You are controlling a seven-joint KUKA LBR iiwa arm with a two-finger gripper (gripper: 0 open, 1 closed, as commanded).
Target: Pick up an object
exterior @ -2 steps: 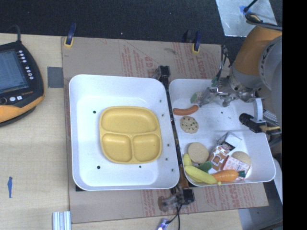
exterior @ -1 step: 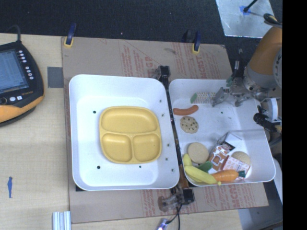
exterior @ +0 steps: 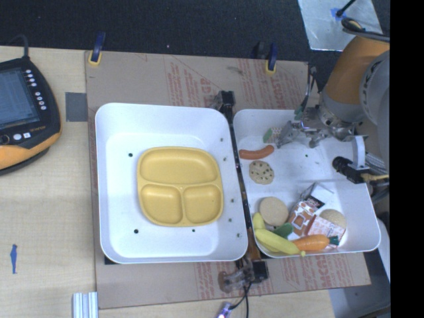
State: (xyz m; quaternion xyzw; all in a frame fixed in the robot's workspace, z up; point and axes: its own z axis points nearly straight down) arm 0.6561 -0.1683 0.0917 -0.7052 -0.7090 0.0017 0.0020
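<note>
The gripper [exterior: 286,135] reaches into the far part of the right bin [exterior: 371,207] from the right, low over the white floor; whether it is released or clenched cannot be told, and nothing is seen in its grasp. Just near and left of it lies a sausage [exterior: 256,152], with a cookie [exterior: 261,171] nearer still. At the bin's near end a round biscuit [exterior: 273,211], a banana [exterior: 275,242], a carrot [exterior: 313,243] and a snack packet [exterior: 307,216] crowd together. The left bin [exterior: 112,177] holds a yellow divided plate [exterior: 180,185]. A teach pendant [exterior: 23,114] rests on the bench at the far left.
</note>
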